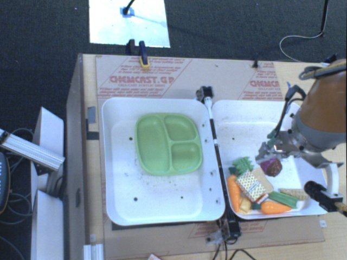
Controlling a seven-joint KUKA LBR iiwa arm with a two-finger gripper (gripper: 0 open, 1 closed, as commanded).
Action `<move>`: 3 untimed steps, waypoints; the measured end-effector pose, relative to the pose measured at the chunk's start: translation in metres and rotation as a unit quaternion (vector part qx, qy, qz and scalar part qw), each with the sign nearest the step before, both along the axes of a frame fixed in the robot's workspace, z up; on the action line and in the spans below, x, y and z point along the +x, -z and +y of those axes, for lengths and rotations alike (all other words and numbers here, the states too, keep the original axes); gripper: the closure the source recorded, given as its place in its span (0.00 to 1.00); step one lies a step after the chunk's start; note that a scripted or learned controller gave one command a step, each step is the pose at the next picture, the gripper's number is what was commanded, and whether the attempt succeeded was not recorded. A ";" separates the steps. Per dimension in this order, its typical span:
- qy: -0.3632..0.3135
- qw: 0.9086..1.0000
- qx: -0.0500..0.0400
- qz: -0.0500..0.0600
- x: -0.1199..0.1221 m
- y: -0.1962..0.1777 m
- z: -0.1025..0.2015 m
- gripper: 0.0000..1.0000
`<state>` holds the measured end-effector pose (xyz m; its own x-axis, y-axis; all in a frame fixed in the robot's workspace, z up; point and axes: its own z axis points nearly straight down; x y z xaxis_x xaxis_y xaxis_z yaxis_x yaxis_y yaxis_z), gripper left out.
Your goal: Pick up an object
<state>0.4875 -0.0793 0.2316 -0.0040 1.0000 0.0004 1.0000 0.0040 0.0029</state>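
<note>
From my seat I see the hand (272,151) down in the right bin (244,115), low over a dark purple object (272,167) that lies at the far edge of the toy pile. I cannot tell what state the hand is in, or whether anything is in it; the wrist and the orange band above it cover most of it.

Taking the purple object as my landmark, the rest of the candidates crowd toward the bin's near wall from it: a green leafy piece (242,163) to its left, a patterned box (252,184) just beside and nearer the camera, an orange carrot (233,193) beyond the box, and a green-and-orange piece (279,202) nearer the camera still. The green divided plate (167,144) sits well apart, in the left bin (122,161).

My worry is the crowding. The box lies so close to the purple object that a closing hand could catch its corner, nudge both, and come up empty. The purple object looks rounded, so it may squirt out sideways if pinched off centre.

The arm cuts off the right end of the bin, and the small pieces under the box are too jumbled to name.
</note>
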 end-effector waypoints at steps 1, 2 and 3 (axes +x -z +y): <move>-0.001 1.000 0.000 0.000 0.000 -0.016 0.025 1.00; -0.001 1.000 0.000 0.000 0.000 -0.018 0.039 1.00; 0.001 1.000 0.000 0.001 -0.001 -0.020 0.021 1.00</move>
<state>0.4869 -0.0582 0.2515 -0.0020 1.0000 -0.0004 1.0000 0.0020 0.0018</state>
